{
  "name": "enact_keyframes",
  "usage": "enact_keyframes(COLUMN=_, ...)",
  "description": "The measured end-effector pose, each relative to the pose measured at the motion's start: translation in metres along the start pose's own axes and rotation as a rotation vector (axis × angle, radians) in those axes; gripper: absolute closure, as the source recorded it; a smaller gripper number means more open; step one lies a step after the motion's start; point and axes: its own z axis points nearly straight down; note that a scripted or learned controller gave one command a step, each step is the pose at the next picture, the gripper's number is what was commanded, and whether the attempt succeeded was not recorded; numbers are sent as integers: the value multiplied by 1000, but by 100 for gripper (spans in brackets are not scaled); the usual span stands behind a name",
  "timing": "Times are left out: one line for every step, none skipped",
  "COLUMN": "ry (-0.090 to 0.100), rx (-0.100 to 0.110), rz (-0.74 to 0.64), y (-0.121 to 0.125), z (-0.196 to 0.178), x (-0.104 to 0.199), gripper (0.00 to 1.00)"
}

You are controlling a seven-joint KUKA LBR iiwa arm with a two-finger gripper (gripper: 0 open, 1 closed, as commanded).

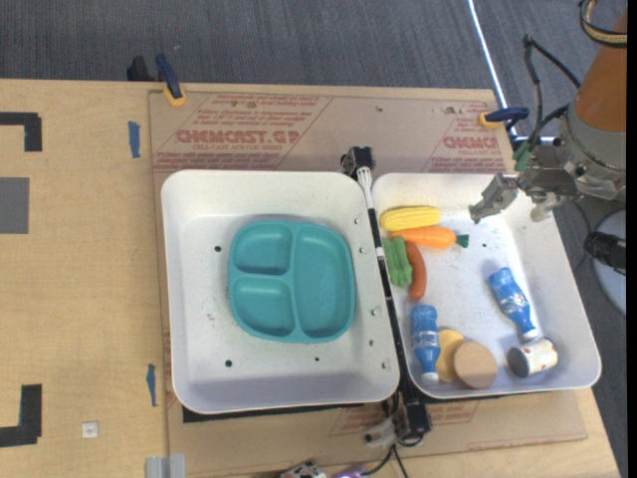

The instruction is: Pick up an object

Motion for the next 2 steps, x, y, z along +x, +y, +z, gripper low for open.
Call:
enact_keyframes(ry=0, rx=1, rz=-117, y=-21, z=156, x=-53, gripper=0)
enact_keyframes(ry=9, rx=-4, rz=-428, y=-17, z=189, x=-103, gripper=0)
